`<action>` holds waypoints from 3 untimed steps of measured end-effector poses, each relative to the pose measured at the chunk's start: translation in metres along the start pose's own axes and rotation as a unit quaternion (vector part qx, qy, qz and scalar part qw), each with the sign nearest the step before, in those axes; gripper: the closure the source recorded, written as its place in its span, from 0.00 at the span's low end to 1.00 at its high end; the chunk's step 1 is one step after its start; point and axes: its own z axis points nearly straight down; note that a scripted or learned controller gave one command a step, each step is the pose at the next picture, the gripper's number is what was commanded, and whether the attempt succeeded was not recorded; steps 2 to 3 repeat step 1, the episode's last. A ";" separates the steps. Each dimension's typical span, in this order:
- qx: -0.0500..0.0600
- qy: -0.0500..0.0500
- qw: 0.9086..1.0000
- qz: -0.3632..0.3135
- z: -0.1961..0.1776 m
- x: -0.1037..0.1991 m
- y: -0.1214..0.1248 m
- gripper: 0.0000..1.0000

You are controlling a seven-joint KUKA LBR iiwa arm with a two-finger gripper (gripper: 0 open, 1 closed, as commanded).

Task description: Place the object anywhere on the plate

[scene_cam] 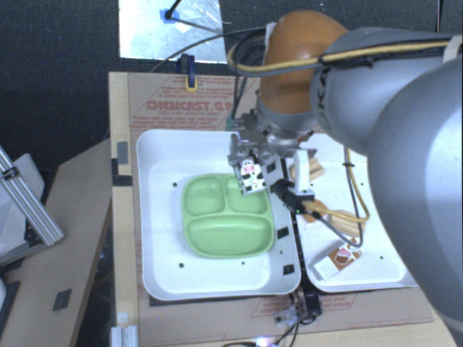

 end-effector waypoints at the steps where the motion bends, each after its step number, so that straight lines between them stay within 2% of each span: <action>1: 0.000 -0.001 1.000 0.003 0.000 -0.003 0.001 0.00; 3: 0.000 -0.001 1.000 0.003 0.000 -0.003 0.001 0.00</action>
